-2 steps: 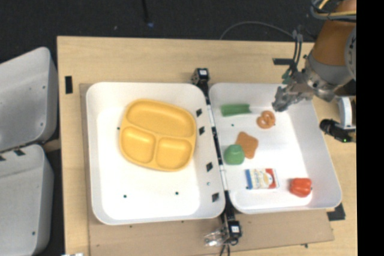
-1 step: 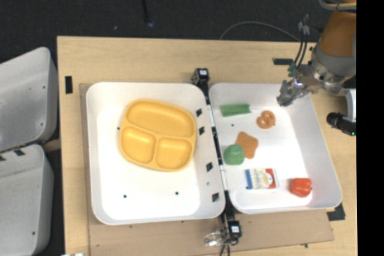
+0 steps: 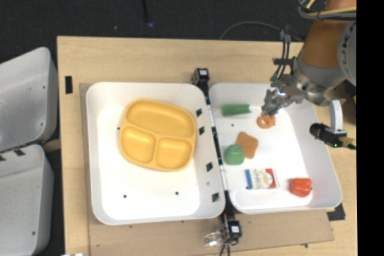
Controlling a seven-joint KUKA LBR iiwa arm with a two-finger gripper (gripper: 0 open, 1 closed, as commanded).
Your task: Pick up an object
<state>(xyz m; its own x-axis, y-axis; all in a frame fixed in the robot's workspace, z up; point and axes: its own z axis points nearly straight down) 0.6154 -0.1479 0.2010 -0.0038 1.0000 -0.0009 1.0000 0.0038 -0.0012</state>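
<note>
Colours on my bench right now

Two white bins on tan wood; a yellow divided plate in the left one. In the right one: a green stick, a small orange piece, a brown-orange chunk, a green cup, a white carton with blue and red print, a red-orange pepper.

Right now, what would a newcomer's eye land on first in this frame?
The big yellow divided plate in the left bin stands out first. Next, the gripper poised just above a small orange piece in the right bin.
</note>
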